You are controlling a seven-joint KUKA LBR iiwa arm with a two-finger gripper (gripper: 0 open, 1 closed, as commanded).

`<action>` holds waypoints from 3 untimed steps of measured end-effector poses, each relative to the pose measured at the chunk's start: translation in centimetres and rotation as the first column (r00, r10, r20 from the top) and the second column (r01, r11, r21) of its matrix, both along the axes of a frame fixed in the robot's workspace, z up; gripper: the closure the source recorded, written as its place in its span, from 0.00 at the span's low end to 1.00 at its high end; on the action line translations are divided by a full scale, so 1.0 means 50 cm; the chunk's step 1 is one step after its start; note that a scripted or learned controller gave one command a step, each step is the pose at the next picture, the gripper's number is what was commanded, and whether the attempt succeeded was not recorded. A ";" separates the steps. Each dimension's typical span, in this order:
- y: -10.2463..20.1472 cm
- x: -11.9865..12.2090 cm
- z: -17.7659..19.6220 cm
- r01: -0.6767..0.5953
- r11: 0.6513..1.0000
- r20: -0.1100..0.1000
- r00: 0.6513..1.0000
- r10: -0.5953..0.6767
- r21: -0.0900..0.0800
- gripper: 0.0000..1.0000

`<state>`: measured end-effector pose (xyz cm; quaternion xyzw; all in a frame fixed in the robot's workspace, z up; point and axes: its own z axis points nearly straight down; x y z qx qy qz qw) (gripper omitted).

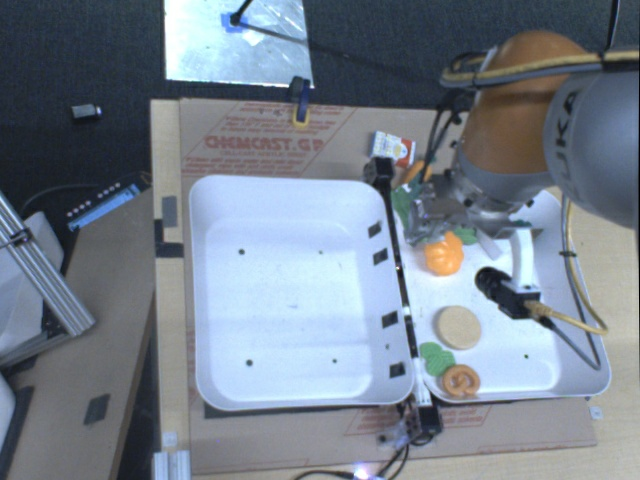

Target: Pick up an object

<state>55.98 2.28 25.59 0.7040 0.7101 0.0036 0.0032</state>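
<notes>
The big grey arm (575,118) reaches in from the right, with its orange band above the wrist, and hangs over the right bin (585,373). Its gripper (432,222) is down low near the top left part of that bin, close to the wall where the two bins meet. I cannot tell if the gripper is open or closed, and I see nothing held in it. An orange toy (445,257) lies in the right bin just below the gripper, very near it or maybe touching it. I cannot tell which. A green thing (403,206) lies just beside the gripper, next to the bin wall. Lower in the same bin is a flat tan disc (459,327). Below that, a small green piece (434,353) and an orange curl (461,380) lie close together in the bottom left corner. A little white box (389,147) is at the top edge of the right bin. The left bin (290,298) is white with a few dark dots on its floor. Both bins lie on a brown board (262,136) with red letters. A shiny sheet (238,28) lies on the dark floor behind the board.
</notes>
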 end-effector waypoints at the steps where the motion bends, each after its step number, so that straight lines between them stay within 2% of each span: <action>1: 0.135 -0.021 0.261 -0.004 1.000 0.006 1.000 0.004 0.005 1.00; 2: 0.158 0.166 0.331 0.003 1.000 0.002 1.000 -0.003 -0.001 1.00; 3: 0.217 0.220 0.388 0.003 1.000 -0.002 1.000 -0.003 0.001 1.00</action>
